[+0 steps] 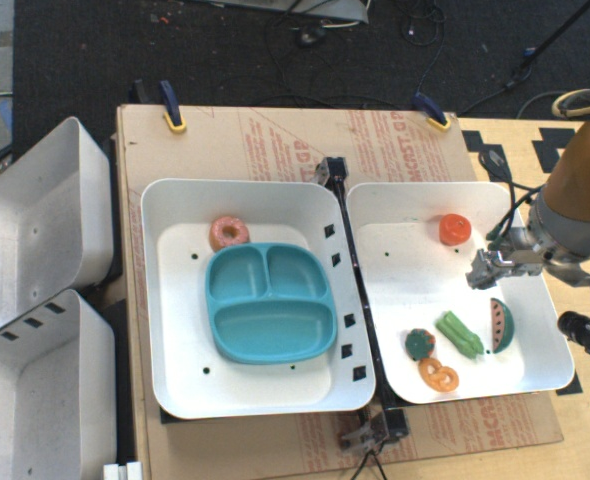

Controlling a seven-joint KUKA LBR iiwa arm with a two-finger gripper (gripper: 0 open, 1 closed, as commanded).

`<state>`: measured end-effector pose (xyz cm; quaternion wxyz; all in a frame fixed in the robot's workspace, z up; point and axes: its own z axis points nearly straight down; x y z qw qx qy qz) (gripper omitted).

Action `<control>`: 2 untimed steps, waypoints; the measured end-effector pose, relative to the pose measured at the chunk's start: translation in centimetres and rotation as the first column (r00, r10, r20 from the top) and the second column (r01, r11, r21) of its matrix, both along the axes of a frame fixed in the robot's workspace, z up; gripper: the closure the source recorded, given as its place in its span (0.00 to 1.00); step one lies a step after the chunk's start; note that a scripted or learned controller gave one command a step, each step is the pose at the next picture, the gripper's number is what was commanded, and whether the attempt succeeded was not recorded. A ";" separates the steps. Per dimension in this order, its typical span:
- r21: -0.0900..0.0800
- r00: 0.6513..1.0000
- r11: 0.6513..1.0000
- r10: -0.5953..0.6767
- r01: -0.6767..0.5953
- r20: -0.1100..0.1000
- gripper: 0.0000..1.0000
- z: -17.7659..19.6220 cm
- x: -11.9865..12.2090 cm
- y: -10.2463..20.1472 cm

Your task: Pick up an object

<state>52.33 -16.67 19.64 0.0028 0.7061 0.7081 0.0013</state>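
Note:
In the right bin lie an orange round toy at the back, a green pod, a watermelon slice, a dark green and red piece and an orange pretzel near the front. My gripper hangs over the right bin's right side, between the orange round toy and the watermelon slice, just above the slice. Nothing can be seen in its grasp.
The left bin holds a teal divided plate and a pink donut behind it. A black divider runs between the bins. Two white tubs stand off the bench at the left.

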 end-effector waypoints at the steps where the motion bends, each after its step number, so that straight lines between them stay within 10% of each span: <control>1: 0.000 1.000 1.000 0.001 -0.001 0.001 1.00 6.0 0.1 0.8; 2: 0.004 1.000 1.000 0.005 -0.005 -0.004 1.00 6.3 0.8 6.7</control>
